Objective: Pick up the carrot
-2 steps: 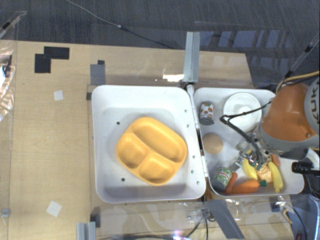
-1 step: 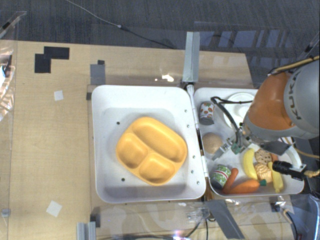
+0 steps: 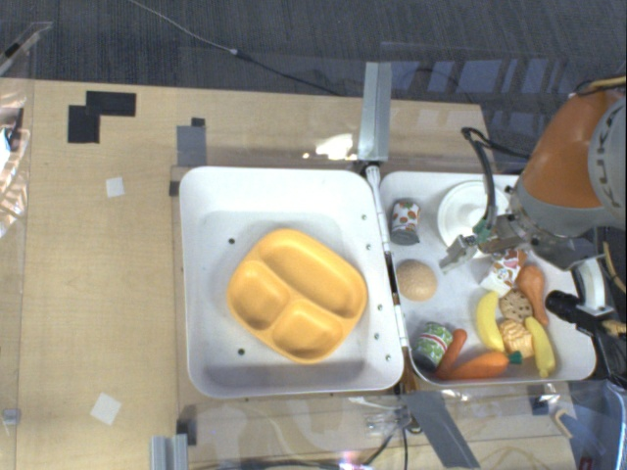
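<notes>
The carrot (image 3: 480,365) is orange with a small green end and lies along the front wall of the right bin (image 3: 578,368). A reddish sausage (image 3: 452,352) lies against its left end. My gripper (image 3: 487,242) hangs over the middle of the right bin, below the orange-banded wrist (image 3: 573,160). It is well behind the carrot, near a white bowl (image 3: 464,211), and the carrot lies free in the bin.
The right bin also holds a small can (image 3: 405,220), a round brown item (image 3: 418,280), a green can (image 3: 434,342), two bananas (image 3: 488,317), cookies (image 3: 514,307), a red-and-white packet (image 3: 503,265) and a salmon-orange piece (image 3: 533,288). In the left bin (image 3: 211,204) sits a yellow divided plate (image 3: 297,293).
</notes>
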Robot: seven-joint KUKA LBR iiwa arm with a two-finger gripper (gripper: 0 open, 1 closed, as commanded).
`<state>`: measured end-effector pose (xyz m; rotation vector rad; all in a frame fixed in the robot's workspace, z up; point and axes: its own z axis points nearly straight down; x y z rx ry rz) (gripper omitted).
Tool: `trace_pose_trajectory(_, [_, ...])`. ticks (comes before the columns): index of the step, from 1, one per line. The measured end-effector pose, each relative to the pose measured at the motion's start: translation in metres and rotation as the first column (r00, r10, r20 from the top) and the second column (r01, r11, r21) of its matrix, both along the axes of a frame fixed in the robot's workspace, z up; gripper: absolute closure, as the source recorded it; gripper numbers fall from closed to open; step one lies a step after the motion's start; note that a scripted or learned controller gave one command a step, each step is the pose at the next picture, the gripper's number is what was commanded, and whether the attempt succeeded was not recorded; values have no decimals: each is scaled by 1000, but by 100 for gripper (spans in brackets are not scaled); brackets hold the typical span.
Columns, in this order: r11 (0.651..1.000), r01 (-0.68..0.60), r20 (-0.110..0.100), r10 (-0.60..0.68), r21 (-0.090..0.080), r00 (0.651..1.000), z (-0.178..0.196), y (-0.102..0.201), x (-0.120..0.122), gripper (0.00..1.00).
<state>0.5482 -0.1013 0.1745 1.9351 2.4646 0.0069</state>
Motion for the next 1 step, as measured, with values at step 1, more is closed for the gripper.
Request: trace_pose_trajectory(1, [989, 150, -9, -150, 2, 989, -78, 8, -51, 0])
